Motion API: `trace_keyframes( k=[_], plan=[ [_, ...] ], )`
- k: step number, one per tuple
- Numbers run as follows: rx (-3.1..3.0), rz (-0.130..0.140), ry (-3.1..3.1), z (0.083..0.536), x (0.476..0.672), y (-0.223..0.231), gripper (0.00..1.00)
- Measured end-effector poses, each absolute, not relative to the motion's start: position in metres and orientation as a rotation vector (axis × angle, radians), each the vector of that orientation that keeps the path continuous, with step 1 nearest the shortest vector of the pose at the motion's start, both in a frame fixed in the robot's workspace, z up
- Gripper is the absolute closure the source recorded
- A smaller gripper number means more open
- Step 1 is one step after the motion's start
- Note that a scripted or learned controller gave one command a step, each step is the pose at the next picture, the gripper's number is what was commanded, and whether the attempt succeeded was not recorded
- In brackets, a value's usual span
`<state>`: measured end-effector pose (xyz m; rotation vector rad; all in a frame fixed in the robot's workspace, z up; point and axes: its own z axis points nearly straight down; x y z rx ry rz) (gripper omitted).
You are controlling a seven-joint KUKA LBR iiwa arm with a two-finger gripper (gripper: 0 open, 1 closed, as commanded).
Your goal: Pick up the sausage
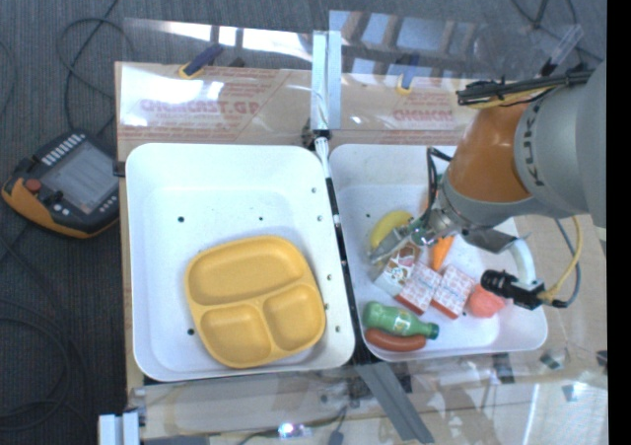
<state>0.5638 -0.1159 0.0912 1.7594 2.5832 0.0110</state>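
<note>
Crowded right-hand shallow white bin (394, 172): red sausage (394, 341) wedged against the near rim, green plastic bottle (397, 319) touching it just behind. Two red-and-white snack packets (437, 288) near behind that, yellow banana (388, 229) beyond. Grey arm with orange band (513, 162) overhanging the bin's far right part. Open floor along the far-left corner. Left-hand white bin (158, 196) free around the yellow three-compartment plastic tray (254, 298).
</note>
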Motion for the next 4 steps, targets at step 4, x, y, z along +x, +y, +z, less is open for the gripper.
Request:
trace_keyframes(
  k=[4],
  plan=[
    [1.477, 0.004, 2.753, 0.091, 0.504, -0.186, 0.0]
  ],
)
